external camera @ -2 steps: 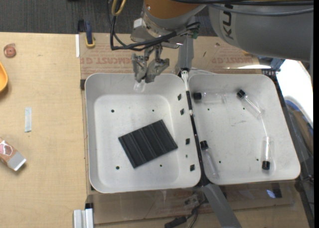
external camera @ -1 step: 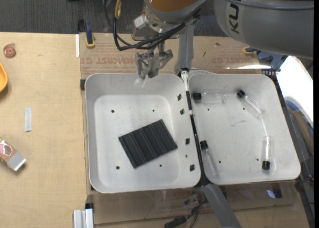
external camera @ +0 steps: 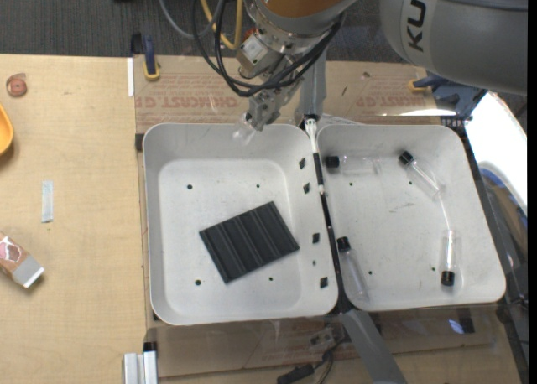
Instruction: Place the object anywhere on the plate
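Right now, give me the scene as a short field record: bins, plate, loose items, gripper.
left bin: shallow white bin, holds the plate
plate: dark ribbed rectangular plate, flat, turned at an angle, nothing on it
right bin: shallow white bin, holds clear plastic tubes with black caps
gripper: two-finger gripper over the left bin's far rim; a grasp cannot be judged

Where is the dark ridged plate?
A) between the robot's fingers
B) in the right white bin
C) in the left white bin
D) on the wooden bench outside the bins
C. The dark ridged plate lies flat on the floor of the left bin, turned at an angle, while the end effector hangs over that bin's far rim, apart from the plate.
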Controlling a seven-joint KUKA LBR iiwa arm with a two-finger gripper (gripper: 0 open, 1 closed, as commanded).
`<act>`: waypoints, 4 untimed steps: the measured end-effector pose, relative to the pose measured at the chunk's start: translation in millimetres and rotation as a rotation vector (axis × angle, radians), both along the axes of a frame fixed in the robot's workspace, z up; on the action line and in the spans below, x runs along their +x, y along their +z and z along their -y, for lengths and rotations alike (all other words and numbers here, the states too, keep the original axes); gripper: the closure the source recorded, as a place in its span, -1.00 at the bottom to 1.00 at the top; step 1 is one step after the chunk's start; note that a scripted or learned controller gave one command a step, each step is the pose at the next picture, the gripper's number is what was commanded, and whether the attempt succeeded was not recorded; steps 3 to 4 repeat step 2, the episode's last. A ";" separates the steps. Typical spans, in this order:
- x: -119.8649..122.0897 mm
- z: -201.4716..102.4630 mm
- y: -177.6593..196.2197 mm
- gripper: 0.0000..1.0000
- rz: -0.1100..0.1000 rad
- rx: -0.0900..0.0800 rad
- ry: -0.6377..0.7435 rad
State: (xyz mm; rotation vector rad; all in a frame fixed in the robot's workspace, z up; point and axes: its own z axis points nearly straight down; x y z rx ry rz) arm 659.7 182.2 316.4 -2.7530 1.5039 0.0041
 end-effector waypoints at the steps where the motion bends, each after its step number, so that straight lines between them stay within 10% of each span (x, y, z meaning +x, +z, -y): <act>1: -0.1 23.0 16.7 1.00 0.001 0.000 0.321; 2: -0.4 -46.6 20.8 1.00 0.000 0.001 0.793; 4: -0.4 -46.6 20.8 1.00 0.000 0.001 0.793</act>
